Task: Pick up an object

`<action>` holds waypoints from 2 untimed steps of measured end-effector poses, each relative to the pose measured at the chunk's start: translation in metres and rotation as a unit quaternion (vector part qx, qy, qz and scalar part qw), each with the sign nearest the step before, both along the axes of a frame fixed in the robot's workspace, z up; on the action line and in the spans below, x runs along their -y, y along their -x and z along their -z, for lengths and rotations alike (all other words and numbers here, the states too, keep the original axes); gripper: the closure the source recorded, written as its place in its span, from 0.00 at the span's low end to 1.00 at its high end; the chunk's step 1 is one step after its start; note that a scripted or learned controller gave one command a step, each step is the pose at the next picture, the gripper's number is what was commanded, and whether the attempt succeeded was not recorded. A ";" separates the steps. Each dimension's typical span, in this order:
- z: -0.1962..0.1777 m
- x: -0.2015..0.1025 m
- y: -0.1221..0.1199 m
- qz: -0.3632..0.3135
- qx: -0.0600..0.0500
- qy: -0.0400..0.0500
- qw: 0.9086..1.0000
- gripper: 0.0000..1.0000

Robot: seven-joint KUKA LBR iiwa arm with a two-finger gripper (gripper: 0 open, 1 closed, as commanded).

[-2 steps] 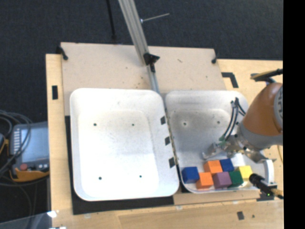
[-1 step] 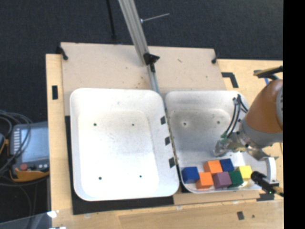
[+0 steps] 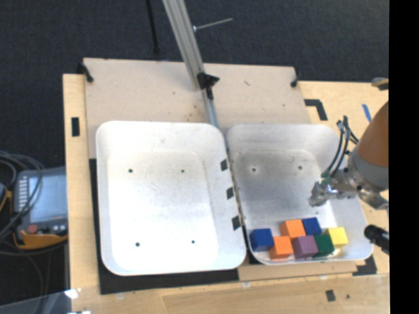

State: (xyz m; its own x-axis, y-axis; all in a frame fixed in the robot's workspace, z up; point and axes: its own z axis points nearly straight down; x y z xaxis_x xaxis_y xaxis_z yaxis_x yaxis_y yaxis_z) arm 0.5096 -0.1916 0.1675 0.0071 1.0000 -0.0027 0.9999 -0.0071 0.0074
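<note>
Two white bins sit side by side: the left bin (image 3: 163,195) lies well away from the gripper (image 3: 321,193), while the right bin (image 3: 275,149) is under it, w/ the arm (image 3: 373,149) reaching in over its far-right wall. All the blocks crowd the right bin's near edge just below the gripper, prob. slid there together: blue block (image 3: 261,238), orange blocks (image 3: 294,227) & (image 3: 282,245), purple block (image 3: 305,246), green block (image 3: 324,243), yellow block (image 3: 338,235). Gripper is above the bin floor, apart from the cluster, nothing in it; how wide it's set I can't tell.

Even, bright overhead light washes out the white bins (image 3: 163,133), shadows faint, picture slightly soft.
</note>
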 end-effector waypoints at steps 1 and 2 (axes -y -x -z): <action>-0.050 0.001 -0.002 -0.005 0.000 0.000 1.000 1.00; -0.046 -0.056 -0.003 -0.007 -0.002 -0.001 1.000 1.00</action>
